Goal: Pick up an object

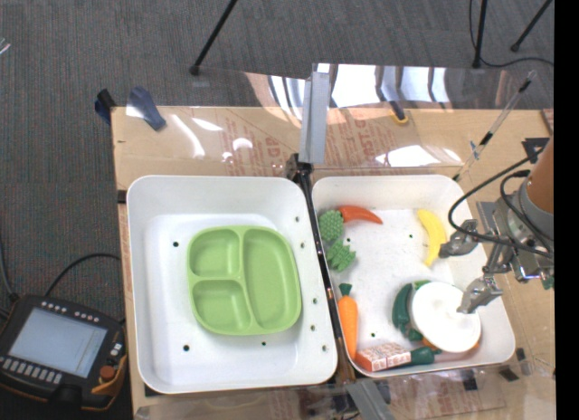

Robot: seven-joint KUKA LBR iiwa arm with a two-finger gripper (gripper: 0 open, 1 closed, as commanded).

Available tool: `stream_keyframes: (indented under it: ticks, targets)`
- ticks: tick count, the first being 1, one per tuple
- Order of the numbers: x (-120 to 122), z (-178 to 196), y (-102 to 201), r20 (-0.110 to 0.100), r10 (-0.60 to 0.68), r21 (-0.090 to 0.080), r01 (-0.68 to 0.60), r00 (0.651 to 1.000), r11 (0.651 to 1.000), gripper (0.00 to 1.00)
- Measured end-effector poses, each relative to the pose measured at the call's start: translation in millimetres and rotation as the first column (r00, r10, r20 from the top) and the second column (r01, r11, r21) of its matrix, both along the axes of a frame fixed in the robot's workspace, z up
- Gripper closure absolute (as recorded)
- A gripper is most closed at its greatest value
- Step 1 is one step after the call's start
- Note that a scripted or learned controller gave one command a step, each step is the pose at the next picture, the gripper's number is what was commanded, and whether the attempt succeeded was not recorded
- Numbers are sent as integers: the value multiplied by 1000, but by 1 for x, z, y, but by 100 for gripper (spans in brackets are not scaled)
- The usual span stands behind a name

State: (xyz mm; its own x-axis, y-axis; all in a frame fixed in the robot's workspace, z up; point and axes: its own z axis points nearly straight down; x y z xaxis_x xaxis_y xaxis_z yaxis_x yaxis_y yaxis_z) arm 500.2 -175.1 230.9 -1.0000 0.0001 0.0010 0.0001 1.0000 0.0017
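Note:
The right bin [412, 187] holds several toy foods. A yellow banana [431, 233] lies near its back right, and an orange chili [360, 214] sits beside two green broccoli pieces [335, 239]. A carrot [348, 319] lies along the left wall. A white round plate [445, 317] rests on a dark green item [403, 305] at the front, with a red and white box [384, 355] next to it. My gripper [468, 272] hangs over the bin's right side, between the banana and the white plate. It is open with nothing between its fingers.
The left bin [154, 219] holds a green divided plate [243, 280]. A metal post [314, 119] rises behind the gap between the bins. Cables [479, 187] loop beside the arm at the right. A teach pendant [59, 346] lies on the floor at the lower left.

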Motion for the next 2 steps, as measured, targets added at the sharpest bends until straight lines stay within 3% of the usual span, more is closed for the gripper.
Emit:
stream_keyframes:
  ticks: [1,2]
  targets:
    - [-10,-131,16,8,43,-2,-43,999,999,0]
    - [106,-144,-32,3,193,1,-193,981,981,0]
